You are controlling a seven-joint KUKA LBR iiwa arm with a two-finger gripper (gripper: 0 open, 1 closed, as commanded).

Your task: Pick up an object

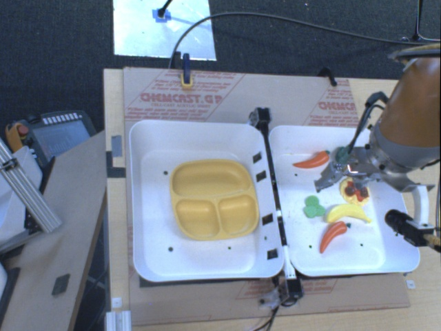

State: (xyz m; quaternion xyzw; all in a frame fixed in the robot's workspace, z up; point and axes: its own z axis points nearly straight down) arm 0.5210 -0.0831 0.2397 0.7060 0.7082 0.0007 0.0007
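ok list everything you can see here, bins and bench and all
white bins: 2, white, side by side on the bench
divided tray: 1, yellow, three compartments, middle of the left bin
carrot-like toy: 1, orange, upper left of the right bin
green toy: 1, green, right bin, left of the banana
banana: 1, yellow, centre of the right bin
red pepper toy: 1, red-orange, right bin, below the banana
small red and yellow toy: 1, right bin, under the gripper, partly hidden
cardboard sheet: 1, brown with red print, under the bins
control pendant: 1, dark grey, far left
arm: 1, grey and orange, reaching in from the right
gripper: 1, dark metal, low over the right bin
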